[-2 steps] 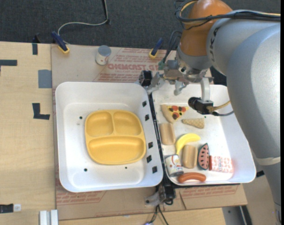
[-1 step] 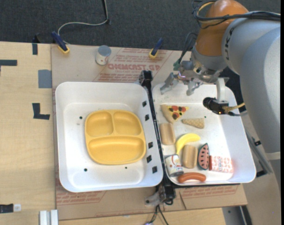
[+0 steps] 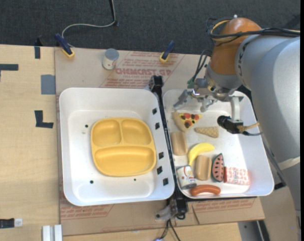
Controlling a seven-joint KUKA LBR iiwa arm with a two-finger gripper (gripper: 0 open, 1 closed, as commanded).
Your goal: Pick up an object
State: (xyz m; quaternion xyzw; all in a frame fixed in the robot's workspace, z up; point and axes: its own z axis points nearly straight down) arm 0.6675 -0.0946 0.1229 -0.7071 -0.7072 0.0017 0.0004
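Note:
My gripper (image 3: 194, 102) hangs over the back of the right bin (image 3: 252, 134), its two grey fingers spread apart and open, with nothing between them. Just below it lies a pizza slice (image 3: 186, 120). A tan wedge (image 3: 207, 131) sits to the right of the slice. Further forward are a bread stick (image 3: 179, 143), a banana (image 3: 200, 150), a hot dog bun (image 3: 202, 167), a watermelon slice (image 3: 218, 167), a pink packet (image 3: 236, 175), a sausage (image 3: 205, 190) and a small can (image 3: 185, 173).
The left bin (image 3: 74, 134) holds a yellow divided plate (image 3: 123, 146). A black divider (image 3: 162, 129) with clips runs between the bins. The grey arm (image 3: 272, 84) covers the right bin's far right side. A small grey cylinder (image 3: 110, 58) stands behind the bins.

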